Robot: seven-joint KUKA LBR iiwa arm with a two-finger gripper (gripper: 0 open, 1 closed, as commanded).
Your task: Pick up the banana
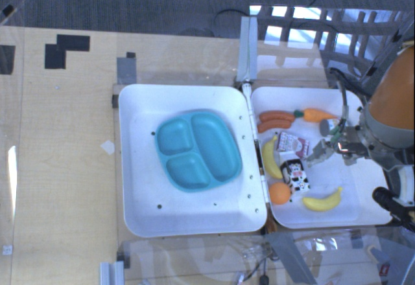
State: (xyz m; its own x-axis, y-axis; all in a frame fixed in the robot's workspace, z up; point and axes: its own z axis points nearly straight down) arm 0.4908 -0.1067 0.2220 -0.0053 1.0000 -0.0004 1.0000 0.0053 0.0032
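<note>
Hovered over right white bin [363, 216], grey two-finger gripper [322, 149], grip state impossible to tell. Lay at near edge, curved yellow banana [323, 201], just right of orange ball [280, 193].

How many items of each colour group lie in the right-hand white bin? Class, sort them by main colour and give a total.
Yellow: 2, the curved yellow banana near the front and the upright yellow banana by the left wall.
Orange: 2, the round orange fruit and the orange carrot.
Red-brown: 1, the pair of sausages.
White printed: 2, the small carton and the black-and-white carton.
Total: 7
</note>
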